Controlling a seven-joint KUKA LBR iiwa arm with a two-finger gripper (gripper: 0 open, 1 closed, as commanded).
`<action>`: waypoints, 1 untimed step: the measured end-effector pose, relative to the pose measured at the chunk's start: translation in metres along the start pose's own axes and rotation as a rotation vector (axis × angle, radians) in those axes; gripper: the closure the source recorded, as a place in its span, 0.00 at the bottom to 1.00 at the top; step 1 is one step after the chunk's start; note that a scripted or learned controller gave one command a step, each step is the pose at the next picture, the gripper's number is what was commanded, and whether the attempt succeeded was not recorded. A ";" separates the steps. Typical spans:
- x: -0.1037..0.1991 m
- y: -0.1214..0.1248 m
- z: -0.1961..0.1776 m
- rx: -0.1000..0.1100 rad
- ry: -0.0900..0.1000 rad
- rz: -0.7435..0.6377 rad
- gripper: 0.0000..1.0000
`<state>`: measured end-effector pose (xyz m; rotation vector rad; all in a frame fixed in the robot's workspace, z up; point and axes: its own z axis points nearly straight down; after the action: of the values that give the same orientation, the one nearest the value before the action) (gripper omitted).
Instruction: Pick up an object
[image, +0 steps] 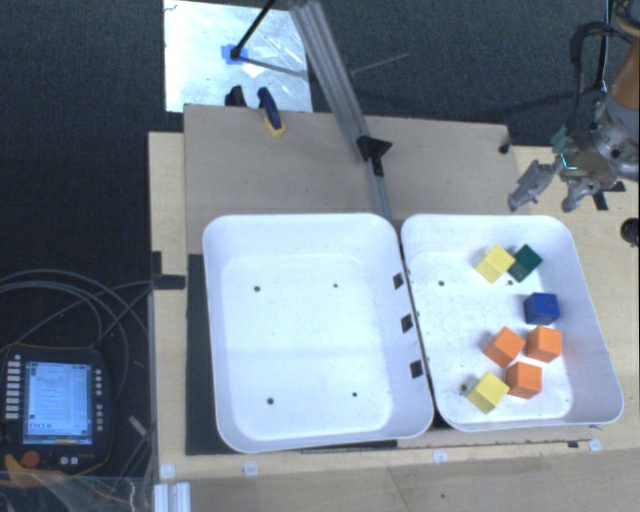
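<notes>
Sitting at the lower left of the frame, on the dark floor beside the bench, is a handheld control pendant (50, 405) with a lit screen; its text is too small to read, and grey cables (90, 300) loop above it. On the bench, the left white bin (225, 300) takes up the centre of the frame and shows four small dark dots on its floor. Black clips (408, 323) sit along the seam where it meets the right white bin (590, 330). That bin holds seven blocks. Near its upper wall a yellow cube (494, 264) touches a dark green cube (524, 262). Below them, apart, lies a blue cube (541, 307). Lower still, three orange cubes (528, 358) cluster close together, with a second yellow block (487, 391) just beside the lowest one. No lettering can be read on any block. At the upper right of the frame, the gripper (552, 192) hangs over the bench just above the right bin's upper rim, its two fingers spread apart with nothing between them, well apart from all the blocks.
</notes>
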<state>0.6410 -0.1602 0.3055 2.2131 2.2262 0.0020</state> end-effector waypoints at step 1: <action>0.000 0.000 0.000 0.000 -0.001 0.000 0.00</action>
<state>0.6410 -0.1602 0.3056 2.2127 2.2261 0.0013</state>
